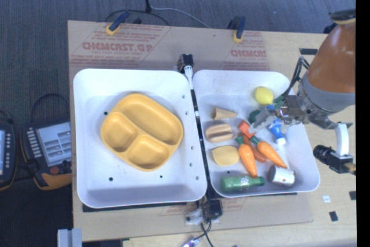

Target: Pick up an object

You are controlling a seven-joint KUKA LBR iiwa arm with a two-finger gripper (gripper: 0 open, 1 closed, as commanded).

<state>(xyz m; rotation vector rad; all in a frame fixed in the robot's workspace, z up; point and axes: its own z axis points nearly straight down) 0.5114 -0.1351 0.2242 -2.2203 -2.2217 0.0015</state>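
Grey carpet surrounded the bench [144, 46], whose brown board carried two white bins side by side. From my remote seat I saw the left bin [87, 142] holding a yellow divided tray [141, 131], lying slightly askew. The right bin [231, 85] held the toy food: a yellow lemon [263, 95] near the far wall, an ice cream cone [223, 113], a hot dog [219, 132], a pale bun [225, 155], two orange carrots [247, 159] lying close together, a green bottle [241, 183] along the near wall, and a small can [282, 176] beside it. The arm [332, 69] reached in from the right, and its jaws [272, 117] hung low over the items just below the lemon, next to a small blue-and-white bottle [278, 132]. Whether the jaws were spread or pressed together I could not tell.
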